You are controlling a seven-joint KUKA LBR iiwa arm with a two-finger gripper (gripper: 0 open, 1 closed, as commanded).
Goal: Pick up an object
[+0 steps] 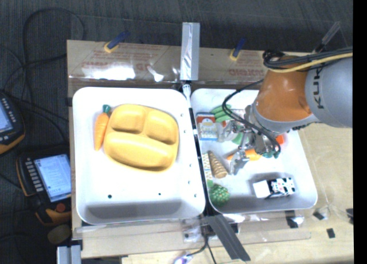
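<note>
You've got 2 white bins side by side on the bench, arm (pixel 304 94) coming in from the right over the right bin (pixel 304 191). Gripper (pixel 248 153) sits low over the middle of that bin, grey body with the orange band above it covering the bin's upper part.

Can't tell how the pincer stands: it's small, dark and cluttered against the stuff under it. Nothing is clearly seen pinched between them, so don't count anything as held.

Right bin contents you can check: a small orange piece (pixel 239 155) right at the gripper tip, touching or just under it, can't tell which. A ridged tan cone-like toy (pixel 217 165) just left of the gripper. A green bumpy toy (pixel 218 193) near the bin's front left corner. A white carton with a red label (pixel 207 127) at the left wall, upper half. A green item (pixel 220 112) partly hidden under the arm. A white and black block (pixel 274 186) lying near the front right, well apart from the gripper.

Left bin (pixel 86 171): a big yellow tray (pixel 140 137) with 3 compartments, lying tilted in the upper half. A toy carrot (pixel 101 129) touches its left edge, green top pointing away from you.
</note>
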